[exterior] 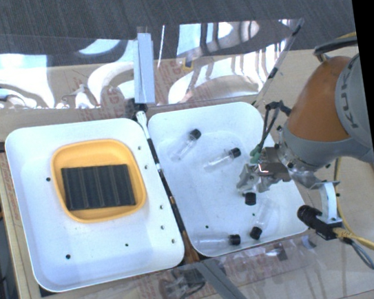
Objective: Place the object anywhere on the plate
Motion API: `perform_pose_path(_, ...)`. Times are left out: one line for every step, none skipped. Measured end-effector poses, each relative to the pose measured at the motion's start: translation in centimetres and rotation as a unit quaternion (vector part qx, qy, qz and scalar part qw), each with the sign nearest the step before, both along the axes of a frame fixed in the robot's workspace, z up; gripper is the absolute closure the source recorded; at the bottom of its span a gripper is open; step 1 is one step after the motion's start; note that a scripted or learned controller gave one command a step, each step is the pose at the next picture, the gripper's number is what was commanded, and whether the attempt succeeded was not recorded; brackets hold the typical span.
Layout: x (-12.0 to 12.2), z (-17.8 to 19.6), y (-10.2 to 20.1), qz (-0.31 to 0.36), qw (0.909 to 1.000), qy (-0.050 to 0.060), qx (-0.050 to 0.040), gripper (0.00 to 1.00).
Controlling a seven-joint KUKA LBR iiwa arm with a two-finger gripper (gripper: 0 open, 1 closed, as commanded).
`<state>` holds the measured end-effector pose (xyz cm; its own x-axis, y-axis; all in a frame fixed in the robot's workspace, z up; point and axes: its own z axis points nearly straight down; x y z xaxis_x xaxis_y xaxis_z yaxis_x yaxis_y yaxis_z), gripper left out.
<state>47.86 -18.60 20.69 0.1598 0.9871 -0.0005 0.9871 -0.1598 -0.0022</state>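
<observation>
The arm's orange-banded wrist, nearest the camera, was seen over the right bin [169,123], with the gripper [255,178] low among clear black-capped vials. One vial [249,195] lay just beside it; another vial [186,143] lay further off. Whether anything was gripped could not be told. A centred, square grasp was judged necessary before carrying to the yellow plate [94,156] in the left bin [42,250].

Grey arm [346,97], orange wrist band
</observation>
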Motion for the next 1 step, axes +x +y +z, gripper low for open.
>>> perform_pose_path(0.00,0.00,0.00,0.000,1.0000,0.000,0.0000,0.00)
